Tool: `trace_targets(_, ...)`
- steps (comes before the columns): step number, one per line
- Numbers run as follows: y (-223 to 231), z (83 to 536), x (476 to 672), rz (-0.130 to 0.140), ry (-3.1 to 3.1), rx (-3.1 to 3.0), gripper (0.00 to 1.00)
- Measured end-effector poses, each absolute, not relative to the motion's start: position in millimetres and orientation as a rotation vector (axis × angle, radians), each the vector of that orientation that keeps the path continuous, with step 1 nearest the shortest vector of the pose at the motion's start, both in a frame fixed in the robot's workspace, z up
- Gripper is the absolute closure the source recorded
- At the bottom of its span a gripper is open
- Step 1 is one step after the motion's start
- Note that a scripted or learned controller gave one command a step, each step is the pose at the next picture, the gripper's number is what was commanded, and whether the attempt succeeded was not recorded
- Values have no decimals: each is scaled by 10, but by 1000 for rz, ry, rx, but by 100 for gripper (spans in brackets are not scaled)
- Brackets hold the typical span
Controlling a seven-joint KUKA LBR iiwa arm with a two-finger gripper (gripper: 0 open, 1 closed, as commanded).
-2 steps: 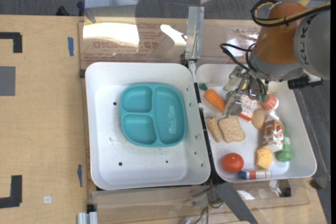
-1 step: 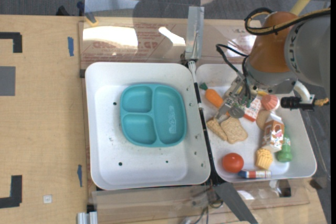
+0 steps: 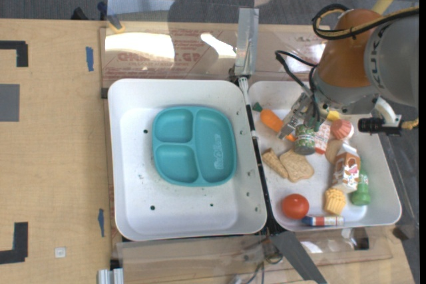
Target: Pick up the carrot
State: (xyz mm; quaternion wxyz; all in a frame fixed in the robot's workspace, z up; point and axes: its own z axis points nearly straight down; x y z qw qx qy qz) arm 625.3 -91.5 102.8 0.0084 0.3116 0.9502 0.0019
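A grey KUKA arm [image 3: 373, 63] with an orange band is seen reaching in from three o'clock over a bench [image 3: 46, 143] on which two shallow white bins are set side by side. The left bin [image 3: 126, 203] is occupied by a teal divided plate [image 3: 194, 145] lying near its centre. The right bin [image 3: 386, 203] is crowded with toy food. The gripper [image 3: 293, 124] is poised low at the bin's upper middle, and whether its fingers are parted or closed cannot be told from this angle; nothing is seen to be held between them.

The carrot [image 3: 271, 120], small and orange, is found at about ten o'clock in the right bin, just beside the gripper's tip on its nine o'clock side, close to the wall shared with the left bin. A green-topped jar [image 3: 305, 141] is pressed in at the gripper's five o'clock, with two crackers [image 3: 288, 165] below it. A red tomato [image 3: 295, 205] is placed at six o'clock, a corn cob [image 3: 334, 199] and a marker [image 3: 324, 220] near it, and a wrapped packet [image 3: 347, 168] at four o'clock.

A miss is judged likely if the fingers are lowered where they stand: the carrot could be nudged against the wall rather than straddled, or the neighbouring jar could be caught instead.
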Motion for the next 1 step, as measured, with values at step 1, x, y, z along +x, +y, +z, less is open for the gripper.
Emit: trace_targets(1, -119, 1881, 5786, 8, 2881, 1234, 100)
